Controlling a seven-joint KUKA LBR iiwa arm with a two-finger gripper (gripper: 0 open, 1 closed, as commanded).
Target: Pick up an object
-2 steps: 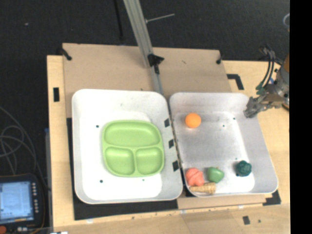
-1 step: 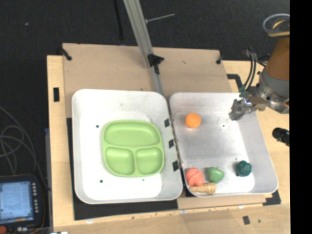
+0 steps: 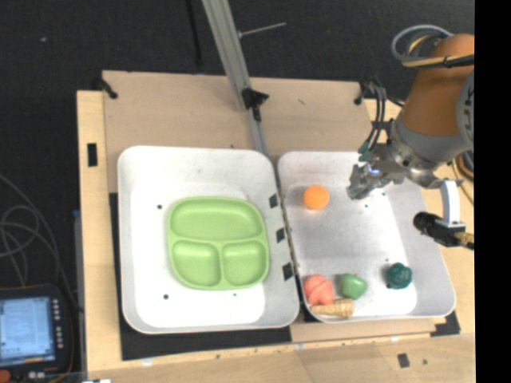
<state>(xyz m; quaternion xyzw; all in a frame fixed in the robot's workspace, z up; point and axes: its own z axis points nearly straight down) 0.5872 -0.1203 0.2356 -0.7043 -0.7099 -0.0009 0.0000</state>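
Camera view from above the bench looks down at a slant, and I take the orange ball (image 3: 316, 197) as my landmark. It lies on the floor of the right bin (image 3: 343, 242), in that bin's far left part, near the wall it shares with the left bin (image 3: 132, 214).

My gripper (image 3: 363, 185) hangs just to the right of the orange ball, at about the same height in the view, over the bare white floor. It is near the ball but apart from it, and nothing is in its grasp. The tip is a small dark shape from this angle, so I cannot tell whether it is spread or closed. My arm (image 3: 435, 106) runs up and to the right from there, with its orange band uppermost.

Well below the orange ball, along the near wall, sit four more pieces. A pink object (image 3: 318, 288) is almost straight below it. A light green object (image 3: 351, 285) is just beside the pink one, on its right. A tan piece (image 3: 337, 309) lies against the near rim under those two, and a dark green object (image 3: 398, 275) lies apart, further right.

Left of the orange ball, across the shared wall, a green divided plate (image 3: 217, 242) lies flat in the left bin.
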